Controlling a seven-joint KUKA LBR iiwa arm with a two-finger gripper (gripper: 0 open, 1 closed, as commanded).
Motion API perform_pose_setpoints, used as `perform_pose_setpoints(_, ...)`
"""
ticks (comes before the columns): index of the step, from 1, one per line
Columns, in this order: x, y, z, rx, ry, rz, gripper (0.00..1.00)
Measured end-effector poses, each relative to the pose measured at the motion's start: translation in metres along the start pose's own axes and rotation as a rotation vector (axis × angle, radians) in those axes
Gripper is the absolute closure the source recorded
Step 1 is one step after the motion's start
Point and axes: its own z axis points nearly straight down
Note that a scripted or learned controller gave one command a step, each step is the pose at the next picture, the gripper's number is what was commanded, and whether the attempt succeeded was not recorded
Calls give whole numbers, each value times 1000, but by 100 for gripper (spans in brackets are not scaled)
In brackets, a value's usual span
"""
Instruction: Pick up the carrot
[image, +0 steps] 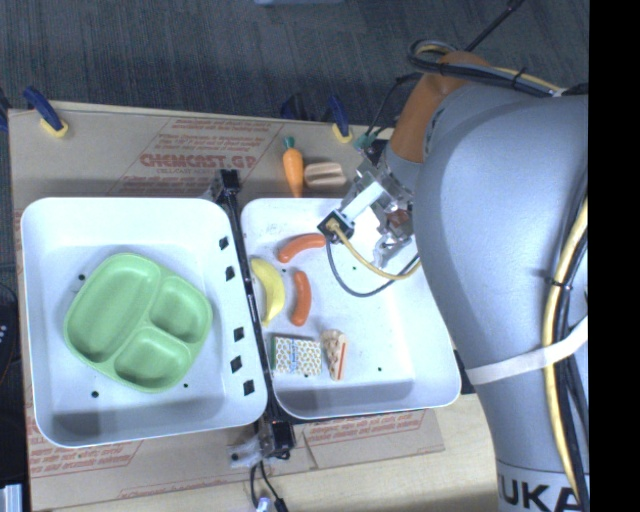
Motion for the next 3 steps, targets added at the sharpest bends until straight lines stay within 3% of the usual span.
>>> perform_pose_setpoints(1,20,-38,70,2,-3,77,0)
perform_pose_setpoints(2,21,-40,60,5,-3,69,100)
perform_pose_setpoints(3,9,-106,-66,-1,1,255,100)
